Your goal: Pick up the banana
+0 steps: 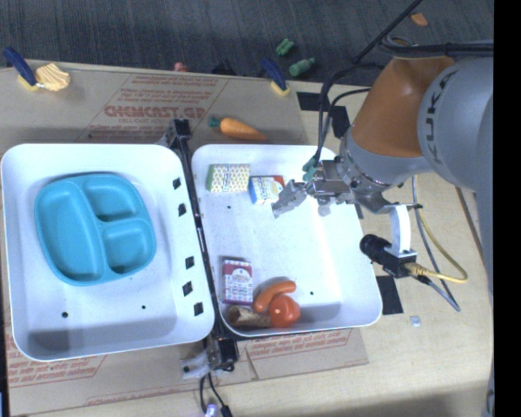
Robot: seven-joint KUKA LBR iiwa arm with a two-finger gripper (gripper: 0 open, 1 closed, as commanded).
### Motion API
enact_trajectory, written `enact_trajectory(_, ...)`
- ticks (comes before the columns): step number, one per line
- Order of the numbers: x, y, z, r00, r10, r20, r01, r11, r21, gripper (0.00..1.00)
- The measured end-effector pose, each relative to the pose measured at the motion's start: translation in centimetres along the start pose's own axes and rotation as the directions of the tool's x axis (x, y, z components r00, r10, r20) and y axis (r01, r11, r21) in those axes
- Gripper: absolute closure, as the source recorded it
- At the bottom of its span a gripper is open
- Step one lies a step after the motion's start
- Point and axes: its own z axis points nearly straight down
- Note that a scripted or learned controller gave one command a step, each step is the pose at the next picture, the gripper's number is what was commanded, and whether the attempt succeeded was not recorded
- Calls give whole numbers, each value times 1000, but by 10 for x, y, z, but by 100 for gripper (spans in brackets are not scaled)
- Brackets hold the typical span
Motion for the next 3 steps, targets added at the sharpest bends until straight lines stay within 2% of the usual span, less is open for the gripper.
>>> enact_trajectory(1, 84, 21, 41, 869, 495, 0, -495, 869, 3, 0)
enact_trajectory(2, 22, -1, 128, 984, 178, 0, -178, 984, 2, 0)
enact_trajectory(3, 76, 24, 8, 979, 203, 0, -203, 979, -2, 0)
